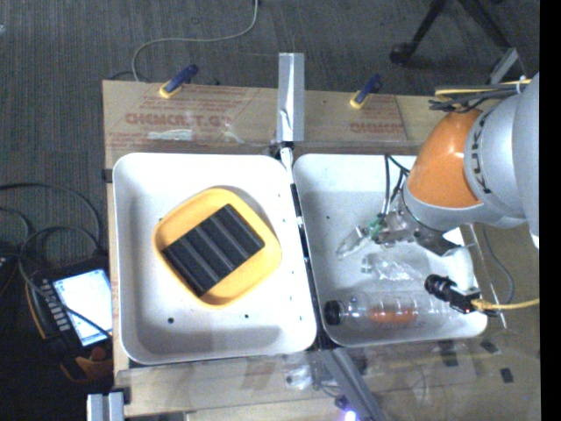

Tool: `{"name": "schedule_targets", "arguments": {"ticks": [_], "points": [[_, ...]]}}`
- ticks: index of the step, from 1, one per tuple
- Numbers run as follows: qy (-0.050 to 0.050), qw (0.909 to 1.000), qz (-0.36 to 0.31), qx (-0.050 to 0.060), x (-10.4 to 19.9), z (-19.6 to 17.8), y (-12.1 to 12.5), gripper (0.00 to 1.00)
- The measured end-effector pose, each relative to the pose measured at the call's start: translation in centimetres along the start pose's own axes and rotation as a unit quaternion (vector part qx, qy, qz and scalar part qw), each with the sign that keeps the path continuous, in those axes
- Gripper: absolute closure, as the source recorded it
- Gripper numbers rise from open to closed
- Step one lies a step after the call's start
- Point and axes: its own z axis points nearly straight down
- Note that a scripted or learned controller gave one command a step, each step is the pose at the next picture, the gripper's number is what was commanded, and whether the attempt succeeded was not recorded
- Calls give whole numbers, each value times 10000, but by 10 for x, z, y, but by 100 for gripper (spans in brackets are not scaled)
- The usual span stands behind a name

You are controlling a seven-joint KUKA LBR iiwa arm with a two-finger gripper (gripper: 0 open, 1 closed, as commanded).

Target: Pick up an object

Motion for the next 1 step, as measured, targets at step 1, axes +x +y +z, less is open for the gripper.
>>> {"name": "schedule_targets", "arguments": {"ticks": [1], "points": [[-5,9999,-106,75,-32,19,72,0]]}}
